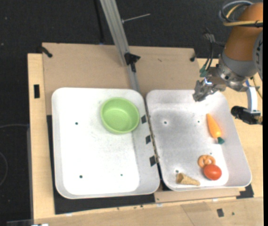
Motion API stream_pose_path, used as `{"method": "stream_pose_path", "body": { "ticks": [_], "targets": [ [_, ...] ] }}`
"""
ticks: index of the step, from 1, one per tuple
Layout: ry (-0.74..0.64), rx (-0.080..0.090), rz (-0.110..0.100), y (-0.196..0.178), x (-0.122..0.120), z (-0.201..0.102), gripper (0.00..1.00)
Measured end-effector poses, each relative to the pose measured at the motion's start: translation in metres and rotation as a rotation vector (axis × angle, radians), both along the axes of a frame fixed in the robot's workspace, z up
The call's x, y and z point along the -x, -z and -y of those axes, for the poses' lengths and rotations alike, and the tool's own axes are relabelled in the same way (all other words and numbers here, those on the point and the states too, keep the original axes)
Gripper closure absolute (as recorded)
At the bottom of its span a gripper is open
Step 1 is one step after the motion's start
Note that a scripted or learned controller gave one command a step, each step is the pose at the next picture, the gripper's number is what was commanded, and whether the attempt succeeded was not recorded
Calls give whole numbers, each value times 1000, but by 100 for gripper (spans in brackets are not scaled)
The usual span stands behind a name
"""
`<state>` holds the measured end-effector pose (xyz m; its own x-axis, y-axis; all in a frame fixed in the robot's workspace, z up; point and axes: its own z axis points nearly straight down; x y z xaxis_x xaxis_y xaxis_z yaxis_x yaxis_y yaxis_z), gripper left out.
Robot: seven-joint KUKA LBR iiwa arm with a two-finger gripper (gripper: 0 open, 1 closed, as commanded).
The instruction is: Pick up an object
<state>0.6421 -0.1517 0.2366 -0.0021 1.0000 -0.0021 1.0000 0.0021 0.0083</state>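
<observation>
The hand [201,92] hovers over the right bin's [181,126] top edge; whether it is open is unclear. The carrot [213,127] lies nearby, just below it, untouched.

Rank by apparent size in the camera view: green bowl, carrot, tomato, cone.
1. Round green plastic bowl, by far the largest.
2. Orange toy carrot.
3. Round red tomato and tan waffle cone: too alike to separate.

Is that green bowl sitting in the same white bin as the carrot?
No, the green bowl sits in the left bin, while the carrot lies in the right bin.
</observation>
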Motion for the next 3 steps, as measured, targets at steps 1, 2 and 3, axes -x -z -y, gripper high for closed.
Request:
{"method": "stream_pose_path", "body": {
  "ticks": [1,2,3],
  "targets": [
    [-4,-3,-7,-11,18,-47,100],
    [-6,-4,-7,-14,29,-107,100],
    [-4,-3,-8,-13,49,-146,100]
  ]
}}
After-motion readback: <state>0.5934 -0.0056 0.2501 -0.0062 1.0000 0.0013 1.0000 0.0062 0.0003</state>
